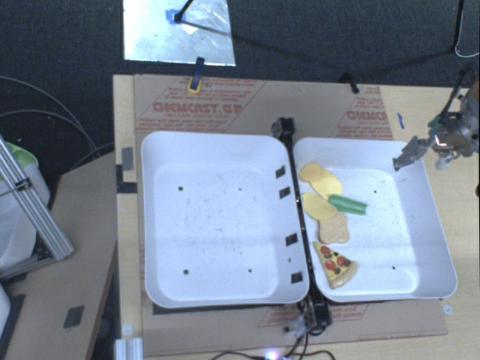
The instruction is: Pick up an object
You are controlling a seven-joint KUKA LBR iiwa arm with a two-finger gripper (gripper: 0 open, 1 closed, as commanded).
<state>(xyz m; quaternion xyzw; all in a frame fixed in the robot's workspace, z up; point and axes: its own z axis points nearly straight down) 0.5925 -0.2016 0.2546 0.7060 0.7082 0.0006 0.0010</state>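
Observation:
The right bin (420, 223) holds several toy foods along its left side. Two yellow chip-like pieces (320, 176) lie at the top, with a third yellow piece (318, 207) below them. A green bean-shaped piece (348, 204) lies across them. Under these are a tan bread slice (335, 230) and a pizza slice (335, 263). My gripper (424, 158) hangs over the bin's top right corner, well right of the food. Its fingers are open and nothing is between them.
The left bin (157, 201) sits beside the right one, with a black clip divider (289, 193) between them. A shiny metal sheet (178, 21) lies on the dark floor behind the bench. A side table stands at the left.

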